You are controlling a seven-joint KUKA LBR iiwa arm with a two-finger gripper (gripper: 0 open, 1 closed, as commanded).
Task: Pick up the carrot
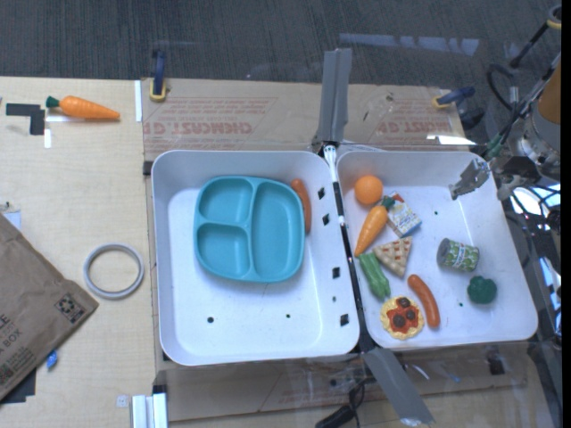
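Carrot (371, 228): right bin (513, 266), near its left wall, tilted, below orange (368, 189), touching cucumber (375, 275). Tool (467, 182): over bin's upper right corner; opening cannot be told.

Single cam, fixed above counter (80, 194), looking down at slant. Far edge of counter toward 12 o'clock, near edge toward 6. Mid distance: both white bins fit in frame w/ margin. Left bin (178, 328) sits about centre, right bin (513, 328) toward 3 o'clock. Bare counter fills 9 o'clock side, dark floor (223, 16) strip across 12 o'clock. Arm (544, 123) enters from 3 o'clock, upper right, cropped by frame edge. No 2nd view, so no overlap to report.
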